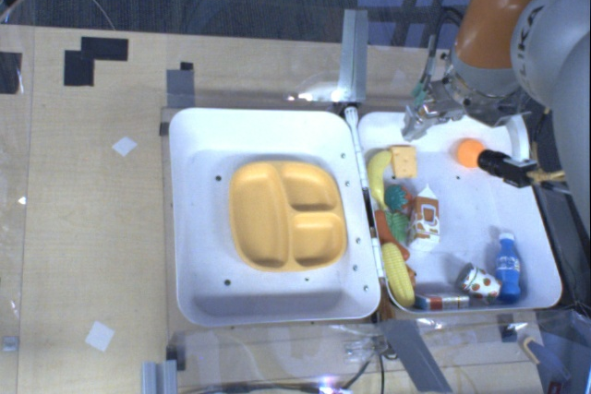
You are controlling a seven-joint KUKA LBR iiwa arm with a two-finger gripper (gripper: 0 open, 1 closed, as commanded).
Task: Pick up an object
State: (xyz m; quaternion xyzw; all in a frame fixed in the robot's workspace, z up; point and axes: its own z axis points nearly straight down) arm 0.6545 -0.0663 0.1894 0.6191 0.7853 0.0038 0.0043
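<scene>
Camera view, and the gripper (417,123) hangs over the far edge of the right bin (480,217), just beside the wall. I cannot tell whether it stands wide or narrow from this angle, and nothing shows in its grasp.

The nearest candidate is the tan block (403,161), just below the gripper and touching the top of the banana (377,175). The orange ball (469,152) sits near it on the right.

Here is the danger as I judge it. The left side of this bin is crowded. Block, banana, teal toy (395,197), carton (425,217) and corn cob (395,263) are stacked against the dividing wall, so a descent there could land on two things at once or jam against the wall. The banana's curve could roll it out of a pinch. The ball may skid away at first touch. A drop this close to the far rim risks striking the rim itself.

The blue bottle (506,265) lies well apart, with more room around it. The yellow tray (286,215) fills the left bin (199,198), too broad for a pinch.
</scene>
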